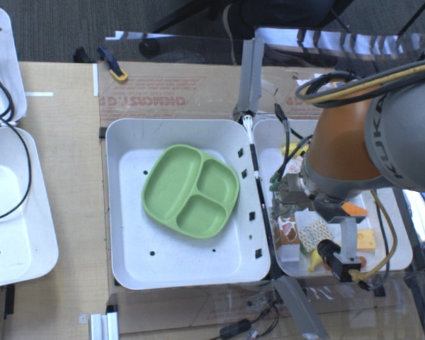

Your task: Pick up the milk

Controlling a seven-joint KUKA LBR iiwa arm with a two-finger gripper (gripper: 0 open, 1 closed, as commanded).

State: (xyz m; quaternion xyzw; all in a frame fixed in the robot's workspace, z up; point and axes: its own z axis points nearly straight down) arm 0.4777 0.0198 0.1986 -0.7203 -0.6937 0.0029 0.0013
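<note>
In the right bin (405,259), a small white carton with red print (288,231) lies near the left wall; it looks like the milk. The arm's orange band and grey wrist hang low over that bin and cover much of it. My gripper (284,198) points down just above and behind the carton, close to the wall between the bins. The wrist hides the gripper's tip, and whether it touches the carton cannot be made out.
The left bin (127,211) holds a green divided plate (190,190). Around the carton lie a patterned wafer-like piece (314,234), a yellow cheese wedge (367,241), an orange piece (355,209) and a yellow item (316,261). Cables loop off the wrist.
</note>
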